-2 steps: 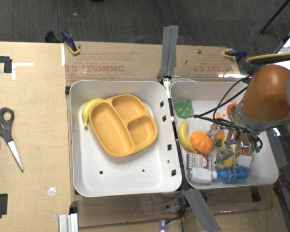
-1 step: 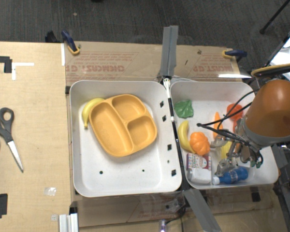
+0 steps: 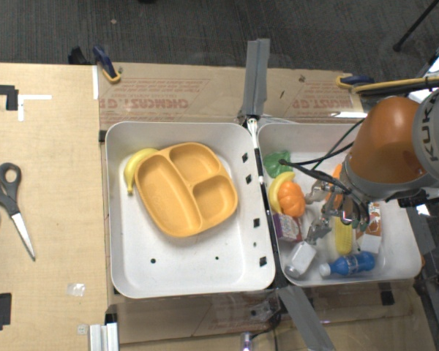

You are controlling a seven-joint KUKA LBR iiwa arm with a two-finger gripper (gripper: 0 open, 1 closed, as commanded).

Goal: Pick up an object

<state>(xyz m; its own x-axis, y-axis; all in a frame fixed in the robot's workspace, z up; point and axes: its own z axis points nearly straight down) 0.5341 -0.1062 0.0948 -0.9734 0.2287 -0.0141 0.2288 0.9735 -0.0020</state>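
Yellow corn cob toy point(image 3: 343, 234) lies in the right white bin point(image 3: 402, 269), directly under the gripper point(image 3: 335, 218) of the downward-bent grey arm point(image 3: 391, 141); whether its fingers grip anything cannot be told.

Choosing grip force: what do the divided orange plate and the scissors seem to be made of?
The divided plate: probably moulded plastic, uniform orange with a soft matte sheen. The scissors: likely metal blades, pale and reflective, with dark grey handle loops that look like plastic, though this is hard to confirm.
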